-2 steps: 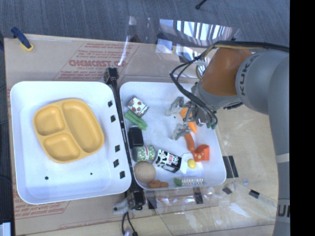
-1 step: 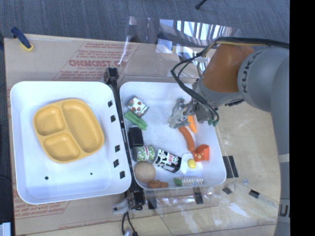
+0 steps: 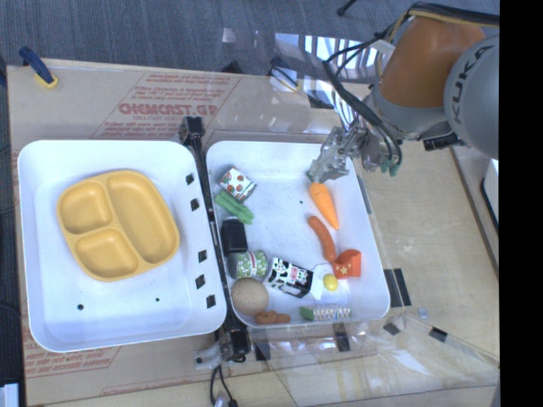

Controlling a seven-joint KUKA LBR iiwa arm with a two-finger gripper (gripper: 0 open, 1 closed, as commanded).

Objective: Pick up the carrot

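Near edge of right bin (image 3: 377, 265): a round tan ball (image 3: 249, 296) sits by the front wall, with a small brown piece (image 3: 272, 317) just in front of it and a green-and-white item (image 3: 327, 313) further right.
Front row: a green spotted can (image 3: 252, 264) lies touching a black-and-white cow-print carton (image 3: 289, 277); beside that a fried egg toy (image 3: 326, 281), and a red pepper piece (image 3: 348, 264) by the right wall.
Middle: a black block (image 3: 233, 236) near the left wall, a green pod-like vegetable (image 3: 233, 208) above it, and an orange sausage-shaped piece (image 3: 321, 236) to the right.
Carrot (image 3: 324, 203): lies flat on the bin floor in the right half, its broad end toward the far side, tip pointing near; it is just above the sausage-shaped piece.
Far left of that bin: a small strawberry-print cup (image 3: 237, 183), tipped over.
Pincer (image 3: 331, 166): hangs right over the carrot's broad end, nothing visibly between its fingers; I cannot tell whether it is spread or closed.
Left bin (image 3: 42, 303): holds a yellow three-section plate (image 3: 117, 222).
Tabletop (image 3: 153, 108): a sheet with red print lies behind the bins, a blue-and-yellow clamp (image 3: 37, 66) at the far left corner.
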